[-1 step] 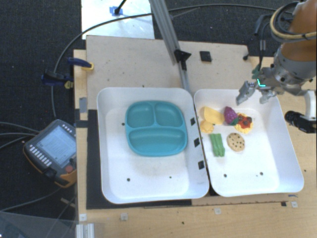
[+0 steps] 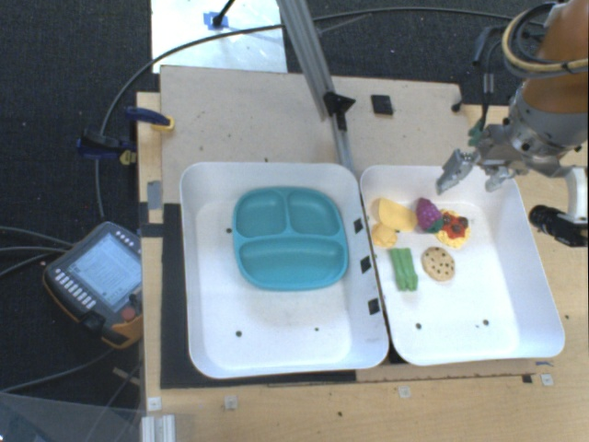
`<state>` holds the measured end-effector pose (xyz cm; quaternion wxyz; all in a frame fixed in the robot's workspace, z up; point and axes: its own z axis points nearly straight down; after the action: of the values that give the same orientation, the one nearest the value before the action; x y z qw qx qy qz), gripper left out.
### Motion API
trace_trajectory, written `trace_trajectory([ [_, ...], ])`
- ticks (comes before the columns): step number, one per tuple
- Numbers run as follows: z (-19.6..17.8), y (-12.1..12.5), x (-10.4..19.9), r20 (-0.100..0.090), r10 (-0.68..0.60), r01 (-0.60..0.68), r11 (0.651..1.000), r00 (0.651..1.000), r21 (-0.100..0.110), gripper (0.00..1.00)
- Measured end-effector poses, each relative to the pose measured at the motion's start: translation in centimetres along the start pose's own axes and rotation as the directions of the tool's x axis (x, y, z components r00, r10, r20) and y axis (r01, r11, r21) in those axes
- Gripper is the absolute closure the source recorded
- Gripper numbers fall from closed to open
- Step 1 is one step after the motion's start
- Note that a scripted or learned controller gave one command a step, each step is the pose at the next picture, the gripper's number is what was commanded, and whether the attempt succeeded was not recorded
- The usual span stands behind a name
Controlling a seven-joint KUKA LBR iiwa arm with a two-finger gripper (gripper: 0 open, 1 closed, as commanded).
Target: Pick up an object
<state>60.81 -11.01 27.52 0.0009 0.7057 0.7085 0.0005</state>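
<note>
Above the far edge of the right-hand shallow white bin (image 2: 515,339) we found the two-finger gripper (image 2: 475,171) hanging on the grey arm with its orange band (image 2: 560,58), its jaws spread apart with nothing between them. Just below and a little inward of those jaws lay the small toys, bunched together on the bin floor: a purple, berry-like plastic piece (image 2: 427,213) nearest the fingertips, a yellow wedge-shaped piece (image 2: 396,214) with a smaller pale yellow lump (image 2: 384,237) further inward, a red-and-yellow flat piece (image 2: 454,228) almost straight beneath the jaws, and beyond these, further from the gripper, a green bar-shaped piece (image 2: 403,269) and a round tan cookie with dark chips (image 2: 438,264). Well away from the jaws, in the left-hand white bin (image 2: 212,339), sat a teal plastic divided plate (image 2: 290,238). We judged the task barely begun: nothing had been lifted, every toy rested on the bin floor, and the gripper stood apart from them all. What remained, as we read it, was the whole pick: settling on one toy, descending over it, closing on it, and raising it clear.
</note>
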Motion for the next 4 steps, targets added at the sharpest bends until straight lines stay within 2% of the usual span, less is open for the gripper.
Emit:
trace_trajectory([
  [1, 5.0, 0.6, -0.8, 0.0, 0.003, -0.003, 1.0, 1.0, 0.003, 0.0],
  [2, 11.3, 0.3, -0.6, -0.001, 0.003, -0.003, 1.0, 1.0, 0.006, 0.0],
  [3, 15.7, 0.8, -0.2, -0.001, 0.0, 0.0, 1.0, 1.0, 0.004, 0.0],
  [4, 14.3, 1.0, -0.3, 0.0, 0.001, -0.001, 1.0, 1.0, -0.002, 1.0],
])
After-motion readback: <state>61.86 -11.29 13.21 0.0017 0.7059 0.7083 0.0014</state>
